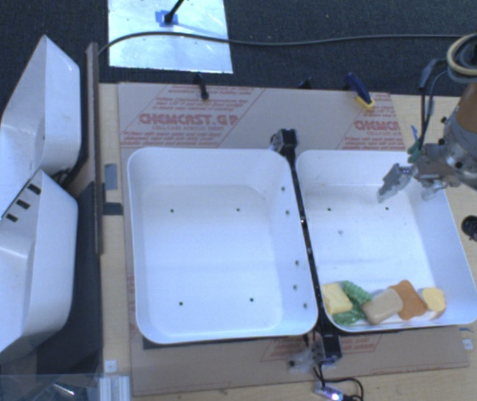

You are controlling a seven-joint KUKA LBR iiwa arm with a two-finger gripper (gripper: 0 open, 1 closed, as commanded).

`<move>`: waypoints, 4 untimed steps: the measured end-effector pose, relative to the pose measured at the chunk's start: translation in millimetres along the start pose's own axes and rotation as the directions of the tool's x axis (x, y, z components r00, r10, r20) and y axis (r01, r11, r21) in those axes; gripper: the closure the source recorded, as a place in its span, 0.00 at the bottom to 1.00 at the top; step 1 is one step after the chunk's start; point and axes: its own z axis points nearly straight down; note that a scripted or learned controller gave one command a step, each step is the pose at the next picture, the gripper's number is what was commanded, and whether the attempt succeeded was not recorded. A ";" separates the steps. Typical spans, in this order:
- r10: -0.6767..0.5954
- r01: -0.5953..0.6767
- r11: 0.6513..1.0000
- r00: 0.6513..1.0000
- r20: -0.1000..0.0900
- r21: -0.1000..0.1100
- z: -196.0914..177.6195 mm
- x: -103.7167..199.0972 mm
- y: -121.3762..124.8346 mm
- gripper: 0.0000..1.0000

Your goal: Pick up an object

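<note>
The bench (113, 224) under me is light wood, and a clear sheet with red printed letters (190, 115) lies on it under the two bins; behind the bench the floor is a dark carpet (322, 7), where a shiny metal plate (168, 23) lies with a black cable running over it. I take the right bin (464, 257) as my landmark. Directly to its left, wall against wall, stands the left bin (142, 249), and only small dark dots mark its white floor. Far to the left of it, past the bench edge, two more white bins (29, 215) lean tilted, one overlapping the other. Inside the right bin all objects are gathered along its near wall in one row, touching each other: a yellow piece (335, 297), a green piece (355, 293), a beige block (382, 307), an orange block (408, 299) and a small yellow block (434, 300). Which kind of items they are I cannot make out, they are too small. My gripper (408, 180) hangs above the far right part of the right bin, well apart from this row, and my fingers (391, 183) appear spread, with nothing between them. My arm is cut by the edge of the view, and behind the right bin a blue and yellow clamp (359, 91) sits at the sheet's far edge.
</note>
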 end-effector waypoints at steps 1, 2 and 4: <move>-0.001 0.001 1.000 1.000 0.001 -0.006 -2.9 0.1 1.1 0.00; -0.001 0.001 1.000 1.000 0.000 -0.002 39.8 3.1 5.0 0.00; 0.000 0.000 1.000 1.000 0.000 -0.002 124.5 4.7 -2.7 0.00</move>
